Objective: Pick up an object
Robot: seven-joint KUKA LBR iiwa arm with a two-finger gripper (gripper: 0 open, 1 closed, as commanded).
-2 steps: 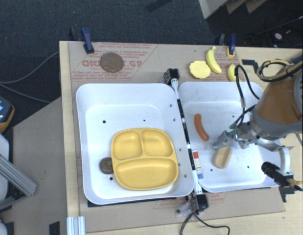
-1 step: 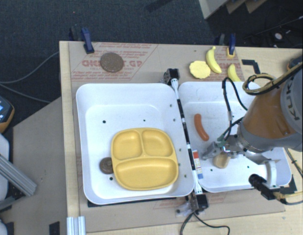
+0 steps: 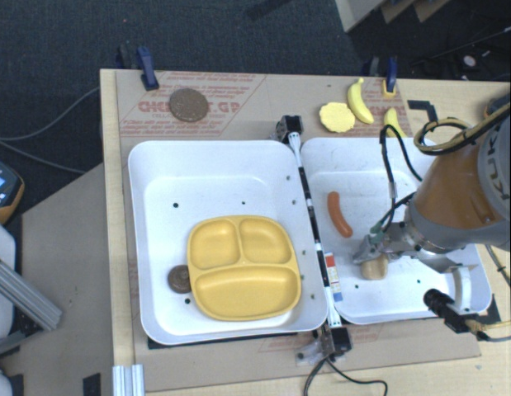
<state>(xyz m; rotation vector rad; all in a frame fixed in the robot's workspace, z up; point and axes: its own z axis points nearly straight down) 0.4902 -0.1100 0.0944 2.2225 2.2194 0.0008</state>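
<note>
Hot dog (image 3: 339, 214) lies in right bin (image 3: 354, 304); wooden bench (image 3: 123, 221); dark carpet.

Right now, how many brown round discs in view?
2. One disc lies on the bench board behind the left bin, outside it. The other disc sits inside the left bin, touching the yellow plate at its left edge. The arm may hide others in the right bin.

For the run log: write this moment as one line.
gripper: low in right bin | at tan object | grasp unconfirmed | sausage untouched
</note>
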